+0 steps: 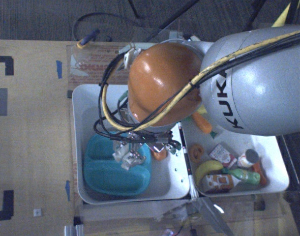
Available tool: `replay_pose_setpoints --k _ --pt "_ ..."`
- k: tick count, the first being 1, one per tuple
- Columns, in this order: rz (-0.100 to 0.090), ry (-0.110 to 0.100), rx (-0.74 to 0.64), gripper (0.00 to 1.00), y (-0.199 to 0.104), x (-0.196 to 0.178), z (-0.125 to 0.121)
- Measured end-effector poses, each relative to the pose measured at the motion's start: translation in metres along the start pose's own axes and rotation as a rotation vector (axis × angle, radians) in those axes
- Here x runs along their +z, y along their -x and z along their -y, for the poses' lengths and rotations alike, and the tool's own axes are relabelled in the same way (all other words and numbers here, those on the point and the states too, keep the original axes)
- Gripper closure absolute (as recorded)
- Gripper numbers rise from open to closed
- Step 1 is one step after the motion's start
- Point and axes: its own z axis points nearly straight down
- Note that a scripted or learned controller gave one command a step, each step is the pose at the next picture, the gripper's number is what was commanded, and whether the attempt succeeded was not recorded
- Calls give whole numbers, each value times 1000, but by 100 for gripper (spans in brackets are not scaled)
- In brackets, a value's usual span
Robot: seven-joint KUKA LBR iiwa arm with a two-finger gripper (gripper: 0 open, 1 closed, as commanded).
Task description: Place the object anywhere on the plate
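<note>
The arm is hanging over the left bin (pixel 81 132), its gripper (pixel 131 156) hovering above the teal plate (pixel 110 173). A small orange object (pixel 160 155) is lying just right of the plate, seemingly ungrasped. How the jaws stand, I cannot tell. Next, probably reaching rightward for it.

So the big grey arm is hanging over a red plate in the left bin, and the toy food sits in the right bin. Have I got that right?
Nearly. The plate is teal, not red, as the camera view shows. The rest holds: it lies in the left bin, the arm's gripper is above it, and the toy food, such as the banana, sits in the right bin.
</note>
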Motion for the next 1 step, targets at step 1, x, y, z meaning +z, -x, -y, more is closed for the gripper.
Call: replay_pose_setpoints --k 1 --pt "-5 0 47 100 -2 51 18"
